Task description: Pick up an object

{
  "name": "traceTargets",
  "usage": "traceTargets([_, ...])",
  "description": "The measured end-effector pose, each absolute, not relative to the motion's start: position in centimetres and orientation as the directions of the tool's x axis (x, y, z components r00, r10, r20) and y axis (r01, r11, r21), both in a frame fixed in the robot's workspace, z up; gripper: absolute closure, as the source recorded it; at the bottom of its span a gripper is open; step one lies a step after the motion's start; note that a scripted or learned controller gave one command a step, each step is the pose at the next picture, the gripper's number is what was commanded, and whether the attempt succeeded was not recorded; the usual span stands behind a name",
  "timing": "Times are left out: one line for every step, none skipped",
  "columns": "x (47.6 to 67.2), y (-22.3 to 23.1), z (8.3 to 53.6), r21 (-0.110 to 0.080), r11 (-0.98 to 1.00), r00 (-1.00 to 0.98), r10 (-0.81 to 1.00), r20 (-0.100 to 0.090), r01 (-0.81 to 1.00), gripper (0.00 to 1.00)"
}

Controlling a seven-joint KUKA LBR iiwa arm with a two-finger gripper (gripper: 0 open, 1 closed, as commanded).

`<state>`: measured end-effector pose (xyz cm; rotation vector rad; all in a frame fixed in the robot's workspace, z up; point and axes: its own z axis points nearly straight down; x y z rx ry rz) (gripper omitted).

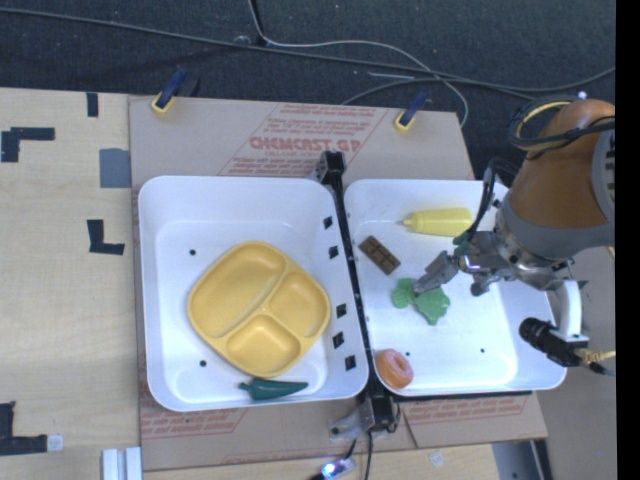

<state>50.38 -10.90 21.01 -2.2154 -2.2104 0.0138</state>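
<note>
While hanging over the right bin with fingers apart and nothing held, gripper just right of green broccoli-like toy, apparently touching its upper edge.

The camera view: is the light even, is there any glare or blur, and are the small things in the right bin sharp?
Camera view: light is even and soft, with faint shadows under the yellow tray; no strong glare on the right bin; the bottle, brown block and donut are a little soft but readable; the gripper and green toy blend somewhat.
</note>
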Motion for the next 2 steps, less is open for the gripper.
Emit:
traceTargets([50.7, -10.9, 21.6, -0.002, 0.002, -0.002, 1.0, 0.001, 1.0, 0.0])
traceTargets([50.9, -10.8, 17.2, -0.006, 0.0, 0.0, 1.0, 0.0, 1.0, 0.0])
